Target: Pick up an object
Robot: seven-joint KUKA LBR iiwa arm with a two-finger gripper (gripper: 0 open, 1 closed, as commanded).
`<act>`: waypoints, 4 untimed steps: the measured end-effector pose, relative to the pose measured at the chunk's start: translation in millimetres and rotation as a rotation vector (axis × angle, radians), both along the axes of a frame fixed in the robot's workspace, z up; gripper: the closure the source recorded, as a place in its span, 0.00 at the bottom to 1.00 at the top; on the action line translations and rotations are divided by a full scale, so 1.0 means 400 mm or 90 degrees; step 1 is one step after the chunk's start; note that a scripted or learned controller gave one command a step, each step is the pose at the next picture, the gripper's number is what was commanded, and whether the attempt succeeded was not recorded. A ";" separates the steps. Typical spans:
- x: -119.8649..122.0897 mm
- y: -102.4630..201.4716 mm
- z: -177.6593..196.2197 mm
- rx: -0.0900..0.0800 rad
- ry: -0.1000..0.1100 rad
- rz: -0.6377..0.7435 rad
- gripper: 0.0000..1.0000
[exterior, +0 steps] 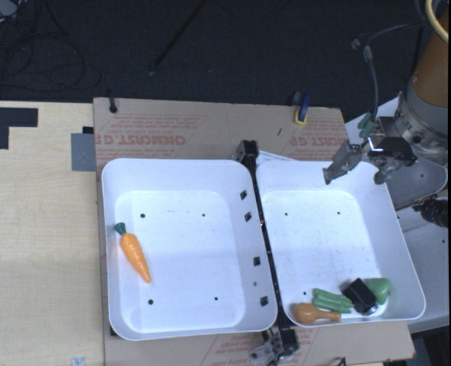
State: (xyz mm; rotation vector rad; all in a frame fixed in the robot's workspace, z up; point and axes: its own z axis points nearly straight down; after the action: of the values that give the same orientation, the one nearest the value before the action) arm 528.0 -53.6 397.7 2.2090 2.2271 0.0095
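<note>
Two bins (107,204), carrot (135,255) alone leftward

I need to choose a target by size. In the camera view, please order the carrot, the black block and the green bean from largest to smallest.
1. carrot, clearly longest
2. green bean
3. black block, partly overlapping its neighbours, so its rank against the bean is unsure

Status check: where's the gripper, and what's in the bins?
Gripper open, holding nothing, over right bin's far edge. Carrot alone in left bin. Black block, green pieces and orange piece clustered in right bin's near corner.
</note>
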 end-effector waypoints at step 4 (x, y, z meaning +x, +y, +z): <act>0.101 -0.219 -0.119 -0.002 0.010 -0.008 1.00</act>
State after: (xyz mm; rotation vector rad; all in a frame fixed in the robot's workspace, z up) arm 568.5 -141.4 350.0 2.2287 2.2203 -0.0111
